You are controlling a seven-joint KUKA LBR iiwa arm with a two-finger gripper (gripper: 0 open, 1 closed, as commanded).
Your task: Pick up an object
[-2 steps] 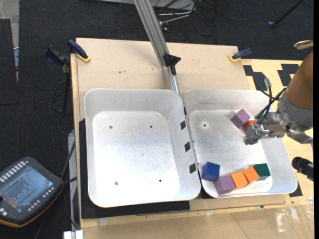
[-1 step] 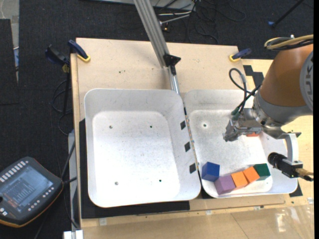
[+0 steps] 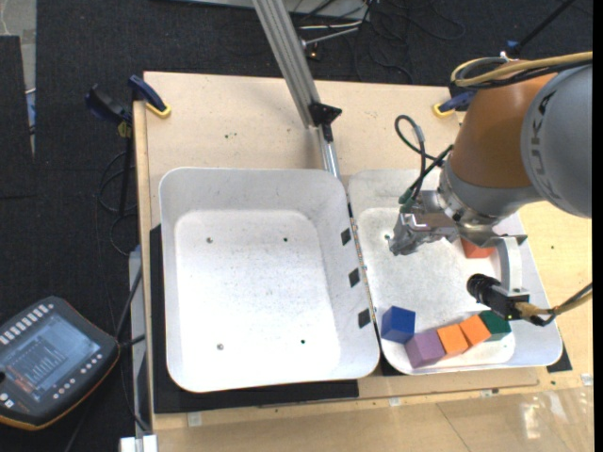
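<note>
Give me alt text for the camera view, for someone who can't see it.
A grey-and-orange robot arm lowers its pincer into the right white bin, where blue, purple, orange and green blocks sit along the near edge.

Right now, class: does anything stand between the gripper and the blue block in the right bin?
Nothing visible does. The gripper hangs over the right bin, and only bare white floor separates it from the blue block near the front edge.
</note>
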